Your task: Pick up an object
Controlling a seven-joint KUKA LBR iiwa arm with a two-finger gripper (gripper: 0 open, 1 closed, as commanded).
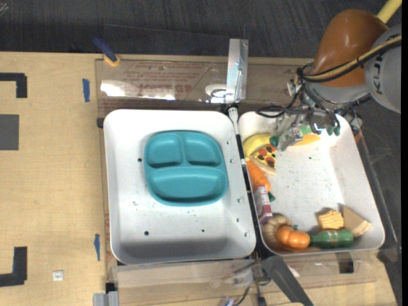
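A pale wooden bench top [48,190] spreads across the left, marked with black square-cornered outlines [14,85] and short strips of blue tape [85,89]. Beyond its far edge lies dark grey ribbed flooring [159,8]. A clear plastic sheet [166,81] catches glare behind the bins, beside an upright transparent divider [238,69].

A robotics lab bench — taped plywood top [44,190], two white bins [121,171], toy food [293,237].

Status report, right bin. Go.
Gripper low at right bin far end, over yellow toy. Nothing seen held. Other toys crowd near edge; teal plate in left bin.
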